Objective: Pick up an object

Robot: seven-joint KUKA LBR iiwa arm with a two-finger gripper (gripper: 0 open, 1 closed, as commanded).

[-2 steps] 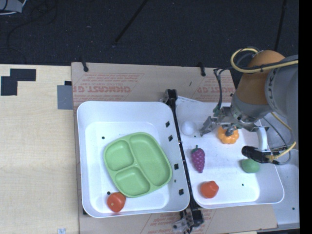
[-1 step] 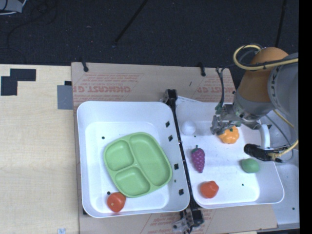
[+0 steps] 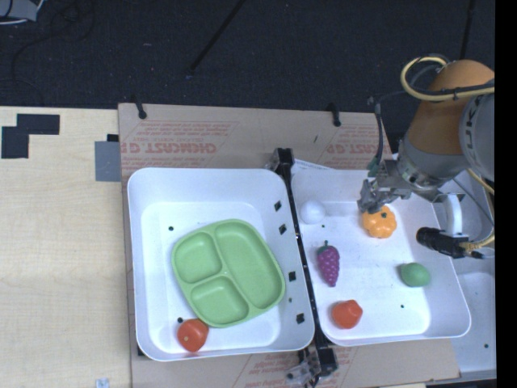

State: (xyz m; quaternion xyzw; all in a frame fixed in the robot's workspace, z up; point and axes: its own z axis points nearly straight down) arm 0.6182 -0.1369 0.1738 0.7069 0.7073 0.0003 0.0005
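My gripper (image 3: 376, 204) hangs low over the back of the right bin (image 3: 380, 291), directly on top of an orange-yellow toy fruit (image 3: 380, 224) and touching or nearly touching its upper side. In the same bin lie a small white ball (image 3: 312, 212) at the back left, a purple bunch of grapes (image 3: 328, 263) in the middle, a green rounded piece (image 3: 415, 275) to the right and a red-orange fruit (image 3: 346, 314) near the front edge.
The left bin (image 3: 161, 208) holds a green divided plate (image 3: 228, 272) and a red tomato (image 3: 192, 335) at its front left corner. A black divider (image 3: 292, 249) runs between the two bins.
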